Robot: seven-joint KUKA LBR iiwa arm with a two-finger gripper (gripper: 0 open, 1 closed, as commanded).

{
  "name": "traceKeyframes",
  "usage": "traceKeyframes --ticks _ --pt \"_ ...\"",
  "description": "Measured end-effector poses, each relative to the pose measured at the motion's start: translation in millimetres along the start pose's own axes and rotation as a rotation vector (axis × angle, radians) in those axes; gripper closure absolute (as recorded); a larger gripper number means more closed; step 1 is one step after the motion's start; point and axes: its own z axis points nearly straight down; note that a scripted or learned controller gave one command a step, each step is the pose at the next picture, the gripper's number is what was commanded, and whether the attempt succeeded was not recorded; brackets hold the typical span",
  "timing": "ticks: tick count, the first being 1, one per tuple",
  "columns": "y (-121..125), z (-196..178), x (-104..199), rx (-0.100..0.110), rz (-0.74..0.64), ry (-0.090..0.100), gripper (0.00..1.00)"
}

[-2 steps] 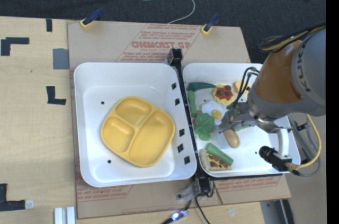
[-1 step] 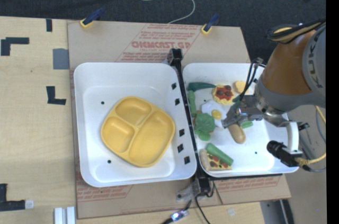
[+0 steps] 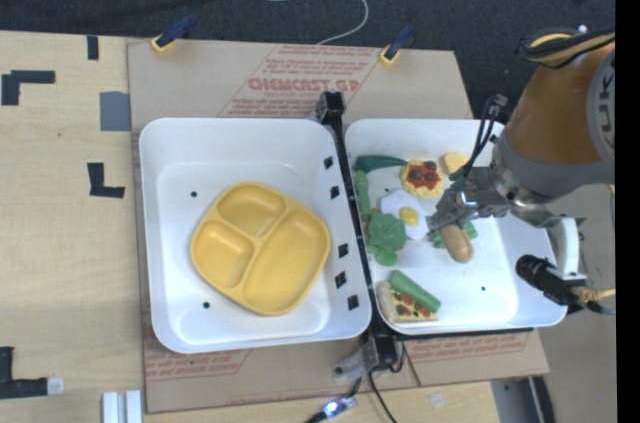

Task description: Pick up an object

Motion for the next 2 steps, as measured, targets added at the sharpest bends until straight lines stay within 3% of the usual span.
traceKeyframes --ticks 2 --pt "116.5 0.6 5.9 -0.001 -0.002 -0.001 1.00"
